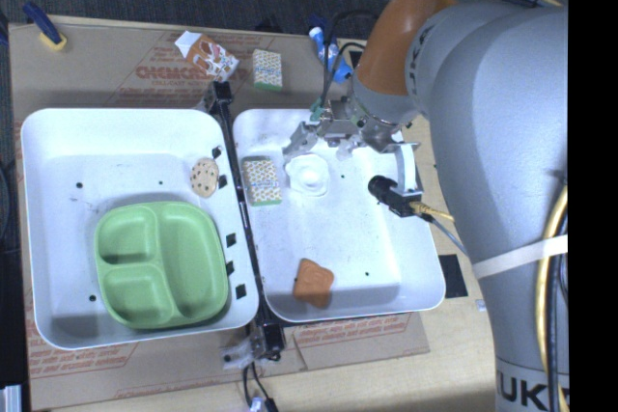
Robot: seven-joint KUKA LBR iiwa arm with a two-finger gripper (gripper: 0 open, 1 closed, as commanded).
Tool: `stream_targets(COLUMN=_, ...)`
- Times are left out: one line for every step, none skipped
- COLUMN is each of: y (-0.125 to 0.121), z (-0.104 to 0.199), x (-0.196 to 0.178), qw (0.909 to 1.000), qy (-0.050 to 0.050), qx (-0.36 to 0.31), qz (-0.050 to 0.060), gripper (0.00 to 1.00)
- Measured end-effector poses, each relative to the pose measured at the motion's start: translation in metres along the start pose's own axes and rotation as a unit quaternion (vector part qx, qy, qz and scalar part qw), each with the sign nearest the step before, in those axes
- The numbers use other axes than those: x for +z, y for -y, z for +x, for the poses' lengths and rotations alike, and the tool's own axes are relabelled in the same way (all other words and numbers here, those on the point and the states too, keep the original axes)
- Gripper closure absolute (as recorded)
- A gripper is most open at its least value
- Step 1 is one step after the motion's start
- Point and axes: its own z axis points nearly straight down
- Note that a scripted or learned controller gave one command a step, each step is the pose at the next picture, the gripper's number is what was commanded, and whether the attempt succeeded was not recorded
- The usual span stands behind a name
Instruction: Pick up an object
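While the arm [483,111] leans in from the right over the right bin [406,289], I see its gripper [323,132] low at that bin's far edge, metal fingers [299,142] splayed fairly wide with nothing between them. Just below the fingertips sits a small clear cup [309,177], seen from above as a round rim; I cannot tell from my screen whether a fingertip touches it or merely hangs over it. A black fitting [389,194] juts from the wrist side above the bin floor.

Much of the wrist is a tangle of metal and cable to me, and the arm's grey bulk covers the bin's right rim and the bench beyond.

Beside the cup, against the divider wall, lies a patterned sponge block [263,180], its long axis running from the far side toward the near side. Near the front wall of the same bin rests an orange chunk [313,281], roughly squarish and turned a little askew.

Over in the left bin [48,198] I see a green divided plate [161,262], and a speckled cookie [204,178] close to the divider.
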Motion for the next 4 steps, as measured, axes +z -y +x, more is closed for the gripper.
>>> stream_targets(y=0.021, z=-0.009, x=0.060, qw=1.0000, qy=0.000, qx=0.000, qz=0.002, gripper=0.00)
stream_targets(y=0.137, z=0.019, x=0.049, qw=1.0000, qy=-0.001, qx=0.000, qz=0.002, gripper=0.00)
stream_targets(y=0.031, z=0.027, x=0.059, qw=1.0000, qy=-0.001, qx=0.001, qz=0.000, gripper=0.00)
stream_targets(y=0.031, z=0.027, x=0.049, qw=1.0000, qy=-0.001, qx=-0.002, qz=0.001, gripper=1.00)
